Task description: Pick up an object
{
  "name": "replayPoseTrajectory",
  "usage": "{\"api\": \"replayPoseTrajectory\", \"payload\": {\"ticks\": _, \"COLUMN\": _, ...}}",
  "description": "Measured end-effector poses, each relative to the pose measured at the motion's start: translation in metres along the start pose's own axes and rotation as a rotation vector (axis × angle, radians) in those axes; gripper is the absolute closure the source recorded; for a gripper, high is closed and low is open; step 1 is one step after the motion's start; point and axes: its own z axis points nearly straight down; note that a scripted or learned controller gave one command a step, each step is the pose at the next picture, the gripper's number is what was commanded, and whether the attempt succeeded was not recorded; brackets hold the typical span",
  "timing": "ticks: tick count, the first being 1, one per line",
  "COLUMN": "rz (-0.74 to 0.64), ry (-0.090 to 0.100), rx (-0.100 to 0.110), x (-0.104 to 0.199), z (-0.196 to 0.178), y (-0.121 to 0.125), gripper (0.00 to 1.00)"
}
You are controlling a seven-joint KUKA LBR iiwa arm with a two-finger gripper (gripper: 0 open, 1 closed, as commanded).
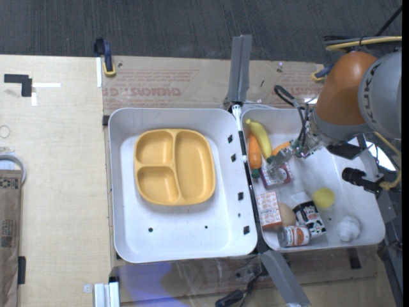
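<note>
The right bin (339, 171) holds a yellow banana (259, 135), an orange piece (254, 152), a pink packet (277, 175), a red and white box (268, 210), a black and white carton (310, 213), a small can (294, 236), a yellow lemon (324, 198) and a white lump (348, 229). My gripper (296, 148) reaches down into the bin's upper left part. It sits beside a small orange item (281, 149) and just above the pink packet. Nothing visibly hangs from it.
The left bin (128, 222) carries a yellow divided plate (174, 166). A grey divider post (240, 69) stands between the bins at the back. Cables and a black fitting (361, 176) hang over the right bin's right side. Bare wooden bench (51, 171) lies to the left.
</note>
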Motion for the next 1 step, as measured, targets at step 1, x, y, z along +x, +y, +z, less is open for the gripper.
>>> {"api": "replayPoseTrajectory", "payload": {"ticks": 1, "rz": 0.157, "ry": 0.003, "rx": 0.001, "x": -0.018, "z": -0.0006, "y": -0.0026, "gripper": 0.0}}
